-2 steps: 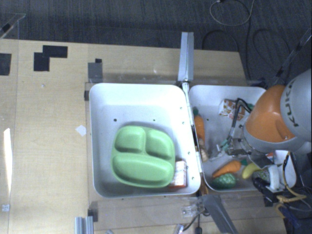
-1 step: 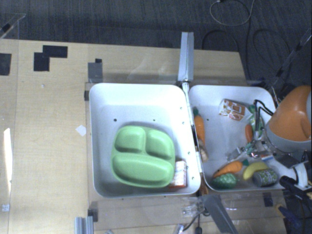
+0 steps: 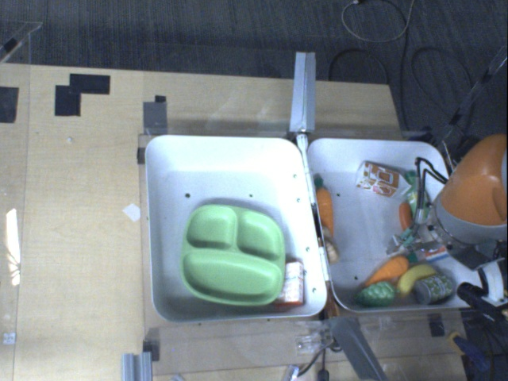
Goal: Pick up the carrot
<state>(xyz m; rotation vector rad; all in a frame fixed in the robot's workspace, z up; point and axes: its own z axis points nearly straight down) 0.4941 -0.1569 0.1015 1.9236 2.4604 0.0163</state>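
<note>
A pale wooden table point(image 3: 71, 213) is filling most of the view, with dark carpet point(image 3: 159, 14) running along the top edge and black cables point(image 3: 381, 14) lying looped at the upper right. Black marker patches point(image 3: 79, 92) are sitting on the table at the upper left.

Two shallow white bins are lying side by side, touching at a shared edge. The left bin point(image 3: 175, 181) is holding a green divided plate point(image 3: 235, 252), with a small packet point(image 3: 293, 282) tucked against the plate's right edge.

The arm point(image 3: 476, 193), grey with an orange band, is reaching in from the right and hanging over the right bin point(image 3: 349, 157). Its tool point(image 3: 414, 240) is pointing down among the clutter near that bin's right side; whether the tool is apart or together cannot be told from here.

In the right bin, a carrot point(image 3: 325, 209) is lying lengthwise against the left wall, well apart from the tool. A second orange, carrot-like piece point(image 3: 387, 270) is lying just below the tool, beside a banana point(image 3: 417, 276), a green vegetable point(image 3: 376, 294) and a grey can point(image 3: 432, 290). A printed packet point(image 3: 379, 178) is resting near the bin's top.

The arm seems to be lowering for a grasp, nothing visibly held. Next, it likely needs to close cleanly on the orange piece without catching the banana.
</note>
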